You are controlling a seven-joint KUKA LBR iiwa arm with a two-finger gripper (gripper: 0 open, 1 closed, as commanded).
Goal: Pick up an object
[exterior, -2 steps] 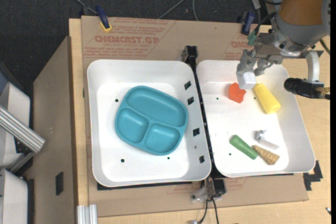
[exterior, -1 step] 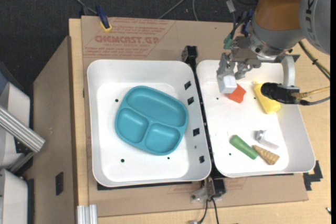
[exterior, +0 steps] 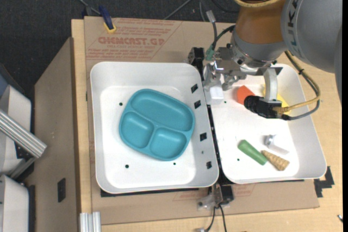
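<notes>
Objects are lying in the right bin [exterior: 305, 170], and none of them is sitting in the gripper [exterior: 217, 86]. An orange piece [exterior: 241, 93] is resting near the bin's far left corner, just beside the gripper on its right; its shape is partly hidden by the robot's own hardware. Toward the near edge, a green cylinder [exterior: 251, 150] is lying at a slant, and a tan cone [exterior: 276, 161] is lying with its wide end touching or almost touching the cylinder's end. A small white and grey piece [exterior: 273, 143] is sitting just above the cone.

The gripper is hanging over the strip where the two bins are meeting, at the far left corner of the right bin. Whether it is wide or narrow cannot be told from this slant. The grey arm [exterior: 321, 19] is reaching in from the right.

In the left bin [exterior: 102, 117] a teal divided plate [exterior: 156, 124] is lying flat near the middle. Both bins are sitting on a cardboard sheet [exterior: 136, 35], which is carrying a blue and yellow clamp [exterior: 107, 20] at its far edge.
</notes>
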